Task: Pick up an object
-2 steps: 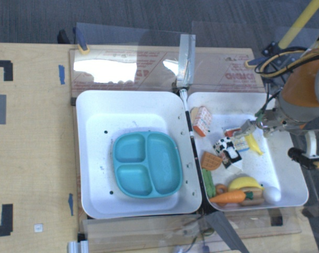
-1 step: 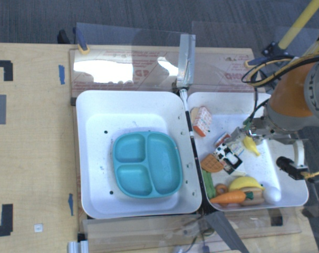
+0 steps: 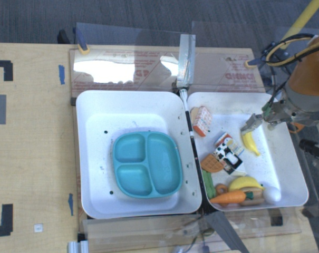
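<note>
Toys crowd the right bin (image 3: 291, 157): banana (image 3: 250, 143), carrot (image 3: 229, 197), cookie (image 3: 212, 164).

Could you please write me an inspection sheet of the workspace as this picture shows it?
Surface: wooden bench bearing two white bins, left bin and right bin.
Job's things: small banana, larger banana, carrot, black-and-white toy, orange-and-white carton, waffle-like piece, all in the right bin.
Clutter: teal divided plate in the left bin.
Grippers: gripper above the right bin, near the small banana; nothing visibly held.
Cables: yellow and black cables at upper right.
Surroundings: grey carpet.
</note>
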Available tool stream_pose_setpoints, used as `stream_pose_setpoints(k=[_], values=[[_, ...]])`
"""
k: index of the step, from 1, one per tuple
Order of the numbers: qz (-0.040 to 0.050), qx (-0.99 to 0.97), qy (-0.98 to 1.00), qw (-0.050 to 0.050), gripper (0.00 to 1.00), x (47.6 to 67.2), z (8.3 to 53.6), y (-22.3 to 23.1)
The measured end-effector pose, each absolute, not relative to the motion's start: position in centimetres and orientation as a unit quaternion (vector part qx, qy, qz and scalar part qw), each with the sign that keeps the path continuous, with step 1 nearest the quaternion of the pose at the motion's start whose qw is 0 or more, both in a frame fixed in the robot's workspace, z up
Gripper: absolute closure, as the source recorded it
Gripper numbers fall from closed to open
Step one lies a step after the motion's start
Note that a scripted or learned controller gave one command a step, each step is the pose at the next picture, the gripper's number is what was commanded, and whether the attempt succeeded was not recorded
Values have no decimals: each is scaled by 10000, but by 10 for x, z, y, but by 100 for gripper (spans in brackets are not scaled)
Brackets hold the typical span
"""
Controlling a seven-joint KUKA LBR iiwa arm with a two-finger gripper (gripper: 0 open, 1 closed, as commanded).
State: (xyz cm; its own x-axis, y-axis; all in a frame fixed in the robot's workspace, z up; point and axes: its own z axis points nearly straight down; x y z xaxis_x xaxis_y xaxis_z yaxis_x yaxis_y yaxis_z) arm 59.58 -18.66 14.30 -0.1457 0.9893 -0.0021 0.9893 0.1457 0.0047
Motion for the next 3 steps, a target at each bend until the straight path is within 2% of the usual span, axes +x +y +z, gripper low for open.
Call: stream_pose_setpoints(k=[1, 2, 3], values=[[37, 6891, 7247, 51, 0, 583, 93, -167], [70, 6886, 7251, 77, 100, 587, 104, -166], [28, 7148, 6993, 19, 100, 631, 189, -101]])
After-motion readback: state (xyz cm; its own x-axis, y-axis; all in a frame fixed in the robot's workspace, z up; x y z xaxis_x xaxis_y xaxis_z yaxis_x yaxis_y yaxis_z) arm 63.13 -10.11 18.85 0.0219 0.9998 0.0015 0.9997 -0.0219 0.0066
